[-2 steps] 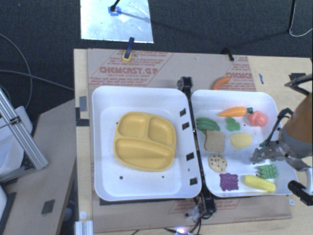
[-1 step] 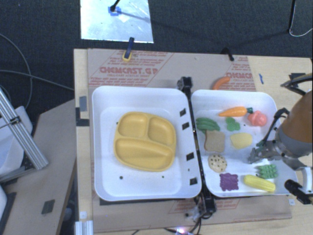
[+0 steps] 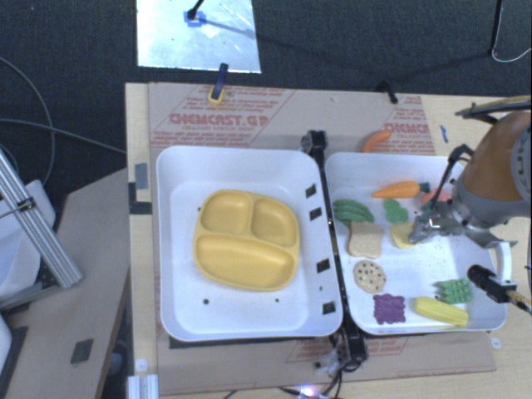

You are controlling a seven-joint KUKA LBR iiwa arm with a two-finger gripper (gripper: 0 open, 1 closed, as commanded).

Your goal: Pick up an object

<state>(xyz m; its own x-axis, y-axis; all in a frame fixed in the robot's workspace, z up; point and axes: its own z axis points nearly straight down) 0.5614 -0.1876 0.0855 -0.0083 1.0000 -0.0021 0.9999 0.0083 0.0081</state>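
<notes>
Bench (image 3: 249,110) with two white bins side by side. Left bin (image 3: 179,223) holds a yellow divided plate (image 3: 246,239). Right bin (image 3: 474,314) holds toy food: green leaf (image 3: 352,211), bread slice (image 3: 365,241), cookie (image 3: 369,276), purple piece (image 3: 389,308), carrot (image 3: 396,190), yellow corn (image 3: 440,310) and a green piece (image 3: 454,289). The gripper (image 3: 422,229) sits low over a pale yellow piece (image 3: 401,237) near the bin's middle; whether the jaws are open or grasp it, I cannot tell. An orange piece (image 3: 375,140) lies outside, behind the right bin.
</notes>
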